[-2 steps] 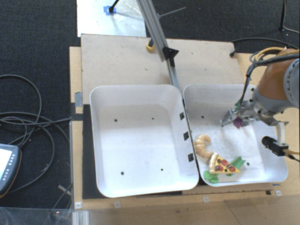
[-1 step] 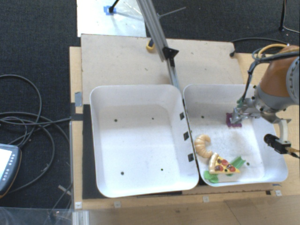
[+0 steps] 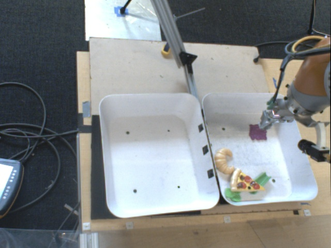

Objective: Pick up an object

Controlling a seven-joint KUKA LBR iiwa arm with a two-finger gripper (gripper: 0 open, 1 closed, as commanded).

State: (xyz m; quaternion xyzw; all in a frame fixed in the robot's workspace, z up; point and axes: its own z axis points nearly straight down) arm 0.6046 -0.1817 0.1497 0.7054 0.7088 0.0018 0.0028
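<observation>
The gripper (image 3: pixel 269 119) hangs over the right bin (image 3: pixel 305 190), grip state unclear; the purple toy (image 3: pixel 257 133) lies just below-left of it, far nearer than the croissant (image 3: pixel 224 160).

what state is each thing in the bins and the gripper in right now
small purple object: lying flat on the right bin's floor, just under the gripper
tan croissant-shaped toy: lying loose near the right bin's left wall
pizza slice toy: flat, resting over a green leafy piece
left white bin: upright, level
</observation>
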